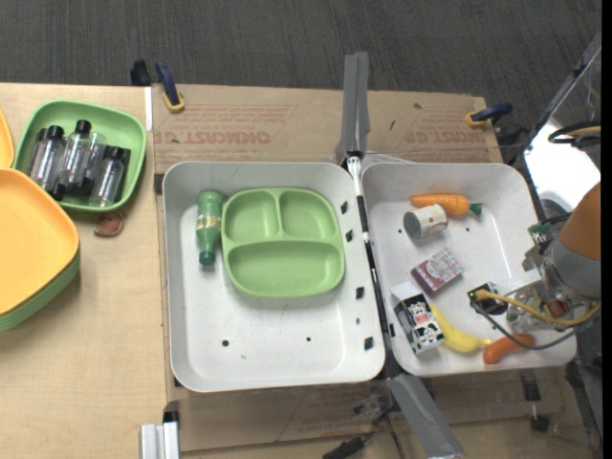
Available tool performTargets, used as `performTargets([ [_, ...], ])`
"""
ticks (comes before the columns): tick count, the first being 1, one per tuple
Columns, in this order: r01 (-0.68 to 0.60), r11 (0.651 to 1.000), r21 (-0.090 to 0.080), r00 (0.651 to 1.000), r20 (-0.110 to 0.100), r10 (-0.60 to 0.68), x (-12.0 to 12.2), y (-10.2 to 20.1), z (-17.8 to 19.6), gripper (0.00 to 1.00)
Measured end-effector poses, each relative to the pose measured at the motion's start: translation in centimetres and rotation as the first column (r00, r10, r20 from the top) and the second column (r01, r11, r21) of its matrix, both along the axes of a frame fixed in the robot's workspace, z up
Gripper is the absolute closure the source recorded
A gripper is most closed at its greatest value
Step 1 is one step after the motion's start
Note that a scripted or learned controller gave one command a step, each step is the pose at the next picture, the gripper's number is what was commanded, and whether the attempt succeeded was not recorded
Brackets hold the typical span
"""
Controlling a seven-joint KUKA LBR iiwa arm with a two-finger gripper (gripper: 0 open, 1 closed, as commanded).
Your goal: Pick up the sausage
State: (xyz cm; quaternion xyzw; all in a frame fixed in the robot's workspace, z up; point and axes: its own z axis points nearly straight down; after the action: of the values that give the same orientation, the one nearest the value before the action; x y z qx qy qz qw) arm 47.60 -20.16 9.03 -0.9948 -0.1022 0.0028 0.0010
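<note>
The sausage [503,350], short and orange-red, lies at the front right of the right bin [497,185], just right of the tip of a yellow banana [455,336]. My gripper [541,306] hangs low over the bin's right side, a little above and to the right of the sausage. Cables and the wrist hide its tips. Nothing can be made out held in it.
The right bin also holds a carrot [441,202], a small white can [425,221], a purple box [437,272] and a black-and-white box [417,322]. A green divided plate [283,241] and a green bottle [207,226] lie in the left bin [268,352].
</note>
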Motion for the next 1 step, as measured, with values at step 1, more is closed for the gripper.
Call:
performTargets([
  [1, -0.172, 0.985, 0.002, 0.985, -0.001, 0.172, 0.03, -1.05, -0.04, 1.0],
])
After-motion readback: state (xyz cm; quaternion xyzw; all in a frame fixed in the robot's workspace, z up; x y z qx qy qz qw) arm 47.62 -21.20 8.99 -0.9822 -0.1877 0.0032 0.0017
